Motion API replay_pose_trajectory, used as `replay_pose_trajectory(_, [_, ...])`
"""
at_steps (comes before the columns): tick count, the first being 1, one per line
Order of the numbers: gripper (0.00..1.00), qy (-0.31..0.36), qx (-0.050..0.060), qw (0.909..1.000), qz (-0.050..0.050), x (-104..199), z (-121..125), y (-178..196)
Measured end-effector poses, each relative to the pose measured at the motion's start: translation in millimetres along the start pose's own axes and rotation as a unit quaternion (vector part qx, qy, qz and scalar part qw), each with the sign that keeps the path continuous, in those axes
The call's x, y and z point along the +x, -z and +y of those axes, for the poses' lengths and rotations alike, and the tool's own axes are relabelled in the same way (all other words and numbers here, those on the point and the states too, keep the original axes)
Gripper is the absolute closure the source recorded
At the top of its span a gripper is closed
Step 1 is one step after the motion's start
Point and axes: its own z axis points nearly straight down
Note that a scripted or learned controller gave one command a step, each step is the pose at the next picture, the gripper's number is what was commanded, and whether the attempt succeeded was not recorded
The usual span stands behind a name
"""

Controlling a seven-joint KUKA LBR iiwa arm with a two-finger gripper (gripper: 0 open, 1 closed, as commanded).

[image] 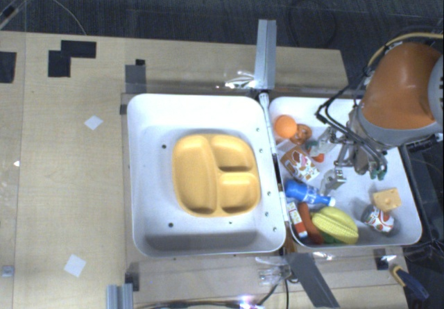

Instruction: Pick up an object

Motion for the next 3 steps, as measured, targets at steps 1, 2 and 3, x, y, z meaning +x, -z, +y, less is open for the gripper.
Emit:
replay_pose_trajectory(1, [0.00,-0.046,0.002,0.9989,-0.010,-18.4,-39.0,-78.0])
replay_pose_trajectory(2, [0.00,-0.266,0.001,0.9640,-0.004,-31.0,-51.4,-58.7])
replay_pose_trajectory(3, [0.00,-0.307,0.001,0.9517,-0.005,-111.0,-56.3,-80.3])
